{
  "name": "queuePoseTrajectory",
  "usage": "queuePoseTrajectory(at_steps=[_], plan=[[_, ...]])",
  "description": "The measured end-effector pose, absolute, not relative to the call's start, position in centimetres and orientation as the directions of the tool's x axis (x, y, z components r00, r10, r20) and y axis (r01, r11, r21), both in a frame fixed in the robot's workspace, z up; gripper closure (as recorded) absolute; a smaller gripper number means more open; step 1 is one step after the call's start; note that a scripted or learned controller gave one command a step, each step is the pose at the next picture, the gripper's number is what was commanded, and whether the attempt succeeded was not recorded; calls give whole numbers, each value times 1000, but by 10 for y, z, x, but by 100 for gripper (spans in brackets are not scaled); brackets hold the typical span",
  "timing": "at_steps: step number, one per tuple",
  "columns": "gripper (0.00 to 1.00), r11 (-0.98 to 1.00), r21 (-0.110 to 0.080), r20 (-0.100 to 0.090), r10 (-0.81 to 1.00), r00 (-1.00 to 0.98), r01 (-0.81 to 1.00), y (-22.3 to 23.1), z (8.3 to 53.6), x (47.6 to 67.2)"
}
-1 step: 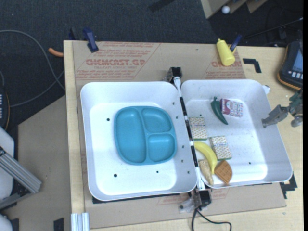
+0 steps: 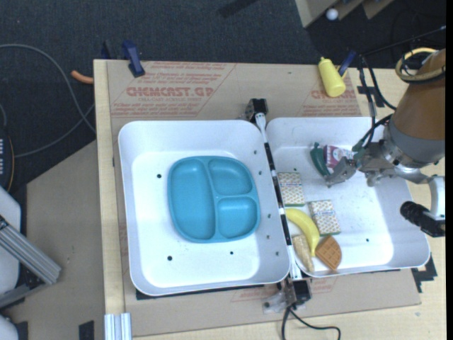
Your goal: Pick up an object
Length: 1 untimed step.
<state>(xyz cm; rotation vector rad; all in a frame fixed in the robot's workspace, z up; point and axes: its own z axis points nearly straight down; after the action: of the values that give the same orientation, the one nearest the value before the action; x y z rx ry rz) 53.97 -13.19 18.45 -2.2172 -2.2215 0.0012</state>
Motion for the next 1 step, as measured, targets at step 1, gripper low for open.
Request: queuePoseTrajectory(at_steps=[1], plan=[[0,1,-1,0,1000,-1,1000,-129,112,608]])
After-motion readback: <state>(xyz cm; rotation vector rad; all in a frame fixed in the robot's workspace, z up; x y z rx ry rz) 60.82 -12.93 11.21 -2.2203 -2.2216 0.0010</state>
